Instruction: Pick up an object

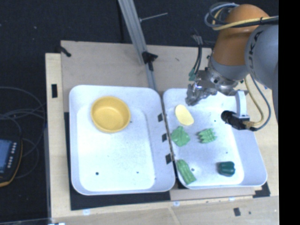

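Observation:
My gripper hangs over the far left part of the right bin, just above and to the right of a pale yellow piece. Nothing shows between its fingers. In the same bin lie a light green lump, a ridged green piece, a long green piece at the near left corner, and a dark green pepper-like object near the front right.
The left bin holds a yellow bowl in its far left part. A grey metal pole slants in from the top to the bins' dividing edge. Black cables and a connector hang by the arm's wrist.

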Controlling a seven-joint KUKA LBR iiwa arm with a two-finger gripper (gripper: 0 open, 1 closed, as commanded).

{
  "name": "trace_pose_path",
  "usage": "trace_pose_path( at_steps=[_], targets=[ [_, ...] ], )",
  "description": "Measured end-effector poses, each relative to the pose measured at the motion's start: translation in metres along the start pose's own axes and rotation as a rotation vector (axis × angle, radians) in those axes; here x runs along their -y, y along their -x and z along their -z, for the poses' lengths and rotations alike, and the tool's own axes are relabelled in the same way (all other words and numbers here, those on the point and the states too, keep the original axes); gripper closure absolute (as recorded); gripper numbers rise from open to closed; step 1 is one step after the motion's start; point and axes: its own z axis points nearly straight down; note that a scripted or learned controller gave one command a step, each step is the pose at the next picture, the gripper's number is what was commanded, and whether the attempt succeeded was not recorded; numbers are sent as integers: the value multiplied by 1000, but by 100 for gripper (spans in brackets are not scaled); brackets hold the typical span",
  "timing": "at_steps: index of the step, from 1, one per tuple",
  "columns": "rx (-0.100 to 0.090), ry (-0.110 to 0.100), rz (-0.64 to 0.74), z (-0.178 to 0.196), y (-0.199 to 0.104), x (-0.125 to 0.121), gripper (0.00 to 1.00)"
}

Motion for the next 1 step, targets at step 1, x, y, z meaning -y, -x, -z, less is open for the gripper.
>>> trace_pose_path(
  at_steps=[1],
  targets=[
    [0,-1,0,-9,-41,22,100]
  ],
)
